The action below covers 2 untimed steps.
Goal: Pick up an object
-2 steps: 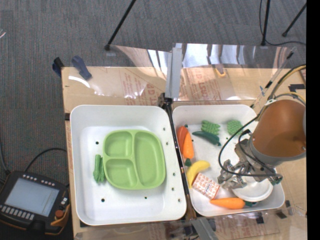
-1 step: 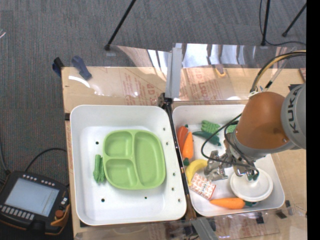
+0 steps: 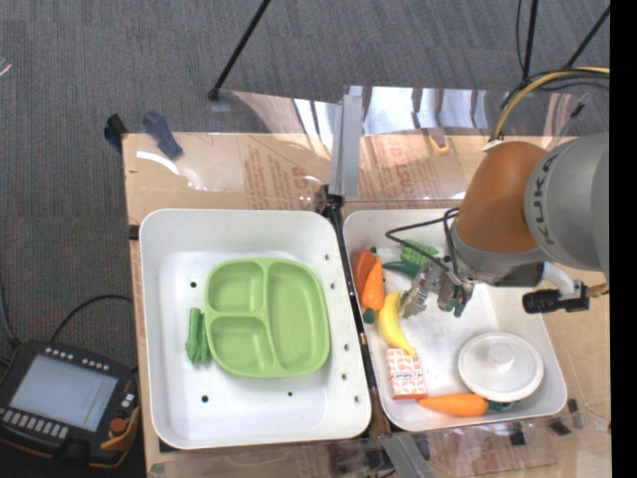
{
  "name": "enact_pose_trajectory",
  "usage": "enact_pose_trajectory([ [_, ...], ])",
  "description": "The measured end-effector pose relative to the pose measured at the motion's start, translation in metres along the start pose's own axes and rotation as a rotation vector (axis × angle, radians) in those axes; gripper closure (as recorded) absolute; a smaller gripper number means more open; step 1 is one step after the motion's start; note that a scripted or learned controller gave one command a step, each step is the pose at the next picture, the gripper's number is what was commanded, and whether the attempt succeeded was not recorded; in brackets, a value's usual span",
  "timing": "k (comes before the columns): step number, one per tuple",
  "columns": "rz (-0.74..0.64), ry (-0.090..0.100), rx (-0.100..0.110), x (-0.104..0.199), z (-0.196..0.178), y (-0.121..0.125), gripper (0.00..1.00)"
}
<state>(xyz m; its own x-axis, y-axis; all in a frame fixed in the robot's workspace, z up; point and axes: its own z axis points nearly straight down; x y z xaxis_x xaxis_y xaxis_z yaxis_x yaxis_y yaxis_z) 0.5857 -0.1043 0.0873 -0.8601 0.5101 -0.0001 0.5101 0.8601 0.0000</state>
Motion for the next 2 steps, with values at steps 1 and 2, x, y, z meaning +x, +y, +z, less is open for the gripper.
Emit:
enact_pose_trajectory([
  [1,0.384,-0.001,0.0,-0.038,-0.001,0.033,1.0],
  [2,0.55,0.003,0.003,0.039,0.001,-0.024,1.0],
])
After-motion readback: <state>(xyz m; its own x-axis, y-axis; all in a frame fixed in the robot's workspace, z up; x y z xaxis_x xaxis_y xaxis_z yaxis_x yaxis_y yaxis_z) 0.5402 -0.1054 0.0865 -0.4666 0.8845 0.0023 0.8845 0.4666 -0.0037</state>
